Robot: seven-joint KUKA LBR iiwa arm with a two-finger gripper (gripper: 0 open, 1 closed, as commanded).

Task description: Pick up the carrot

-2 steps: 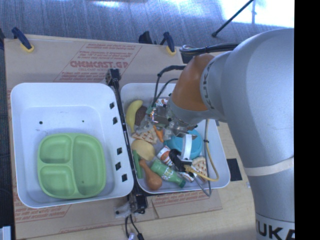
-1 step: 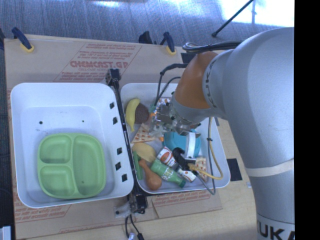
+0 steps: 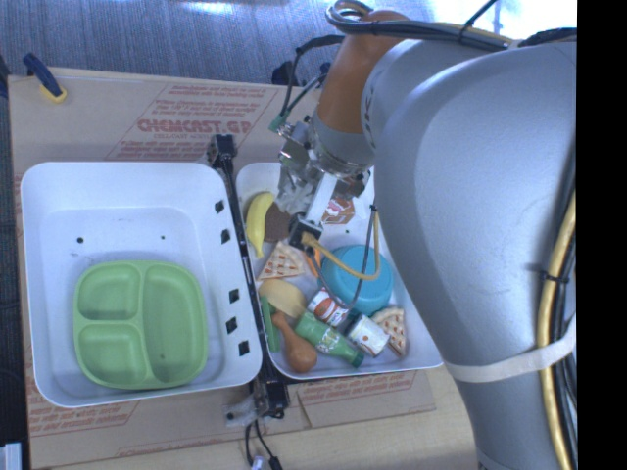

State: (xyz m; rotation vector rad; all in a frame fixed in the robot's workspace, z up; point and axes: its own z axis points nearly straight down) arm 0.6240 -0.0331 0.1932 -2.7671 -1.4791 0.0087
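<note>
Carrot [image 3: 312, 259]: only a short orange sliver shows, right bin [image 3: 423, 358], wedged between pizza slice [image 3: 282, 262] and blue bowl [image 3: 359, 274], directly under the gripper [image 3: 306, 231]. Finger state cannot be told, nor any grasp confirmed. Judged step: descent/approach onto the carrot; next move needs a close on it clear of the bowl rim and banana [image 3: 258, 221], then a straight lift.

The small orange plastic carrot [image 3: 312, 258] shows only as a short, slanted sliver in the right-hand white bin, near its middle, lying just at nine o'clock of the blue bowl and at three o'clock of the waffle-patterned pizza slice, its upper end hidden under the gripper.
</note>
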